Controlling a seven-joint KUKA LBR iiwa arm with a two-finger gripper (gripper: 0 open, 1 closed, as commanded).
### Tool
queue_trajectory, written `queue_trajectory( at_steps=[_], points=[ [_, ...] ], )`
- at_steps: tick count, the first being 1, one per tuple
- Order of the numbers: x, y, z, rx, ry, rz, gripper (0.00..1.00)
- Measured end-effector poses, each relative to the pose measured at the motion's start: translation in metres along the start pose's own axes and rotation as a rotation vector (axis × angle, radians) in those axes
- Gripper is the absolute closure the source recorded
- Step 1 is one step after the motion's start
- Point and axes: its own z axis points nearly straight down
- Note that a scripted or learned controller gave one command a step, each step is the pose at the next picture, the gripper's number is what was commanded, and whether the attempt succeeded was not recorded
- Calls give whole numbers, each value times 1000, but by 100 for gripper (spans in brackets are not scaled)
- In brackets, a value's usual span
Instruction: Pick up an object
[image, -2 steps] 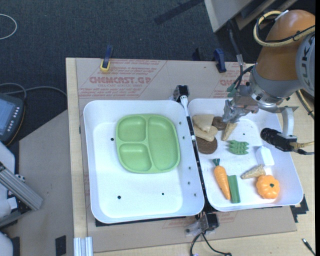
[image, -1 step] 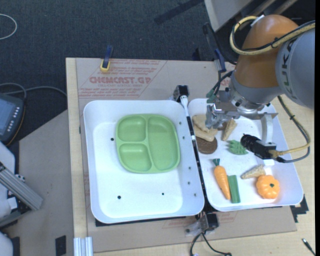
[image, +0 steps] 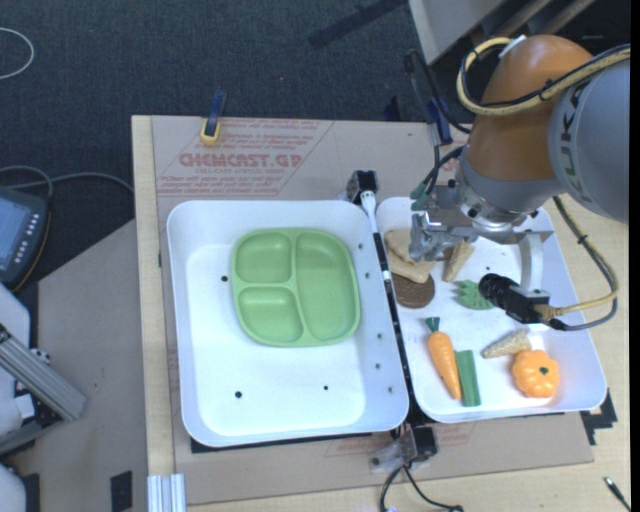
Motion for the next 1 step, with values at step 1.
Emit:
queue_trajectory(
  at_steps=[1],
  points=[
    [5,3,4,0,0,0,100]
  ],
)
